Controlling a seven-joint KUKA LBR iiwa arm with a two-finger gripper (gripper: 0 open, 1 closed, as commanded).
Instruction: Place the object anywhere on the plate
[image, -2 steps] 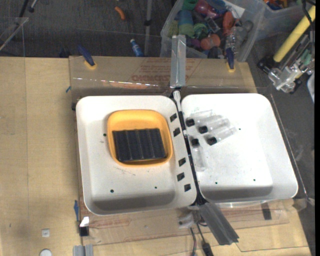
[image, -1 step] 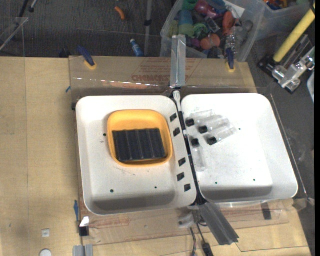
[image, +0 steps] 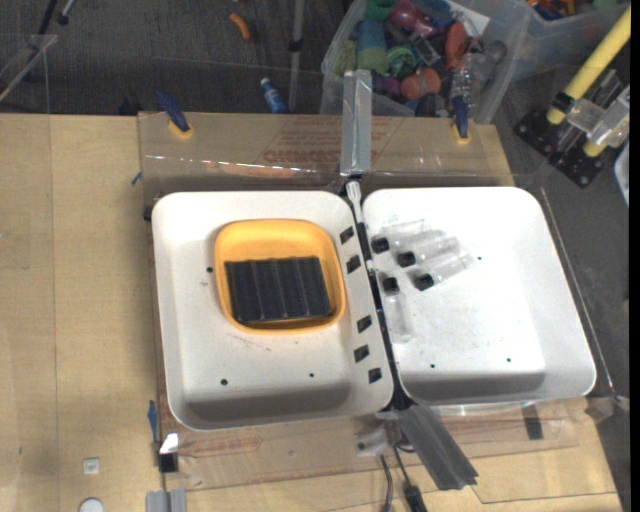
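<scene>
The wooden bench (image: 70, 300) carries two shallow white bins side by side, touching along a central divider. The left bin (image: 185, 375) holds a yellow plate (image: 278, 238) with a dark ribbed block (image: 277, 288) lying on it. The right bin (image: 500, 340) holds several clear vials with black caps (image: 415, 262) near its upper left.

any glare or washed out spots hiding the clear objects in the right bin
Camera view: the white right bin is brightly lit, so the clear plastic black-capped tubes nearly blend in; the black caps stay distinct; the orange plate in the left bin reads clearly.
</scene>
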